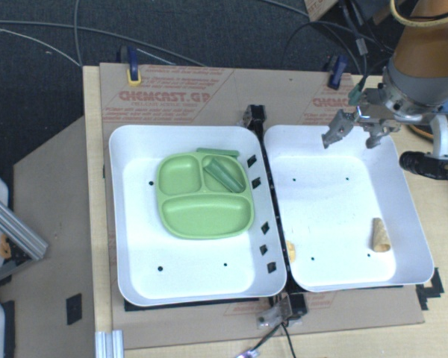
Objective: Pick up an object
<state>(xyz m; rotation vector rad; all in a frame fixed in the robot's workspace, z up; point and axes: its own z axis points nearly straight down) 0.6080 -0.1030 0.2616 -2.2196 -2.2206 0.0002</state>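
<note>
Fingers [334, 137] spread wide, holding nothing, above right bin [336, 200].

Orange-banded arm [425, 21], grey wrist collar, silver two-finger gripper [353, 134] with dark grey fingers

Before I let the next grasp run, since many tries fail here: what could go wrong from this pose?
1. The gripper hangs open over the right bin's far rim, well away from the tan piece; a straight descent would likely close on nothing.
2. That tan piece lies close to the bin's right wall, so a finger might strike the wall.
3. The green divided plate in the left bin is broad and flat, probably hard to pinch.
</note>
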